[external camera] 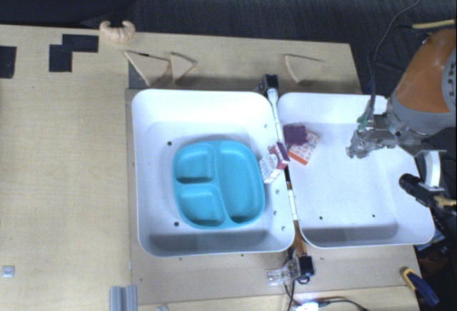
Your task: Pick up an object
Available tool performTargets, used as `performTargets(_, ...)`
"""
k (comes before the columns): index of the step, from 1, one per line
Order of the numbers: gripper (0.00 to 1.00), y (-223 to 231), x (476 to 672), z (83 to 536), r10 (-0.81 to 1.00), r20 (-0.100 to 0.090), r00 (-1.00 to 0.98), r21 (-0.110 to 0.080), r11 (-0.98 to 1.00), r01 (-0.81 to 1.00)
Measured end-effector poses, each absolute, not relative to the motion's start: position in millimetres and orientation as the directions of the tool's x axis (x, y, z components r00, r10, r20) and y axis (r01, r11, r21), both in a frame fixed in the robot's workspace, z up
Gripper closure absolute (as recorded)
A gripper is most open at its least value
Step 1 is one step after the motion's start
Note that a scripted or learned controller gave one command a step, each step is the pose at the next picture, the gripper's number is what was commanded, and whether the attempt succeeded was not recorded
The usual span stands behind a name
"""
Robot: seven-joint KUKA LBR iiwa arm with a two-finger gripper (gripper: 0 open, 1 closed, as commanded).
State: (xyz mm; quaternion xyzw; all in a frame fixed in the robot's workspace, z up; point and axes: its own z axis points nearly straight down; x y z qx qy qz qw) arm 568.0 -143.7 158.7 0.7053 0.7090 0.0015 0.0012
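A light blue divided plate [217, 183] lies flat in the left bin [153, 124]. In the right bin [343, 217], near its left wall, sit a purple object [295, 135] and a small orange and white packet [303, 153]. A white and purple wrapper [273, 160] rests over the divider between the bins. My gripper [359, 146] hangs over the right bin's upper right part, well to the right of the purple object, with nothing seen between its fingers.
The grey arm with its orange band [425, 81] enters from the right edge. A black clip [269, 81] sits at the top of the divider. Cables and a connector [296, 270] lie below the bins. The wooden bench [64, 181] spreads to the left.
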Motion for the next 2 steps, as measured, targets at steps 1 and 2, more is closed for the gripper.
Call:
performTargets(1, 1.00, -196, 634.5, 88, 1.000, -0.002, -0.006, 0.006, 0.006, 1.000)
performTargets(2, 1.00, -111, 670.2, 147, 1.000, 0.001, -0.007, 0.006, 0.007, 1.000)
